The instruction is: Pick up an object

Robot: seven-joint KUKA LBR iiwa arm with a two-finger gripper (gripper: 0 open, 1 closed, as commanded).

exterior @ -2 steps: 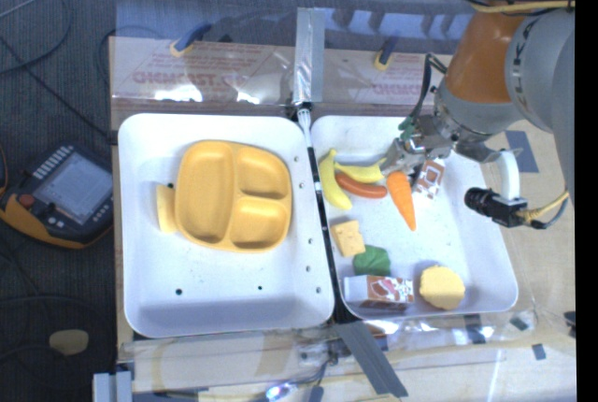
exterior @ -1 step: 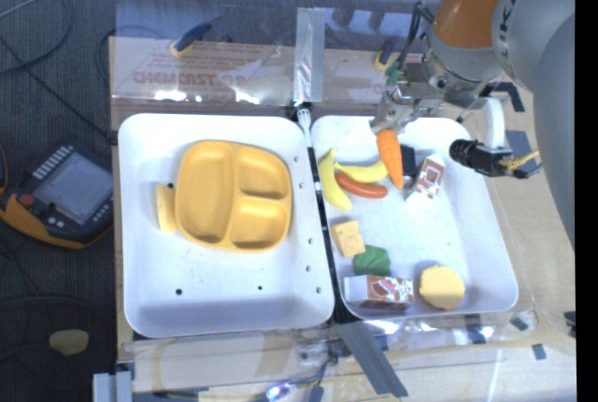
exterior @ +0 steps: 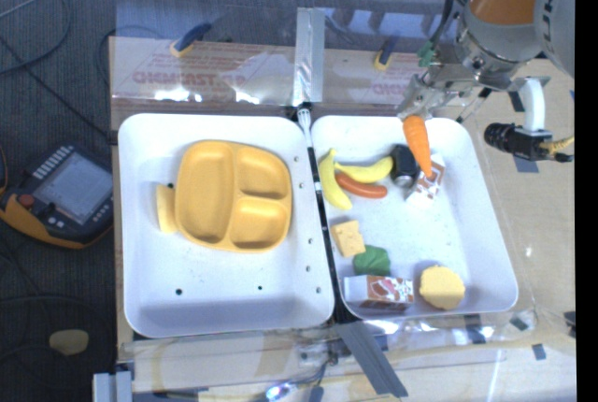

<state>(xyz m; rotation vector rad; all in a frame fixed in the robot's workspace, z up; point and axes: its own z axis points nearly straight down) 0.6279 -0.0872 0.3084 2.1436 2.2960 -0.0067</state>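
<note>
A handheld controller [exterior: 65, 194] lay on the floor left of the bench. The left bin [exterior: 140, 297] held a yellow divided tray [exterior: 234, 196]. In the right bin [exterior: 493, 251] lay two bananas [exterior: 350, 174] crossing a red sausage [exterior: 362, 190], a cheese wedge [exterior: 348, 238], a green piece [exterior: 373, 260], a small carton [exterior: 389, 291] and a yellow lump [exterior: 441, 287]. At the far right, the gripper [exterior: 418, 118] was clamped on the carrot [exterior: 418, 143], which hung above a red-and-white box [exterior: 428, 183].

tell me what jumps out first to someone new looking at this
The big yellow divided tray in the left bin grabs the eye first. Next, the orange carrot hanging at the hand over the right bin's far edge, above bananas and other toy food.
</note>
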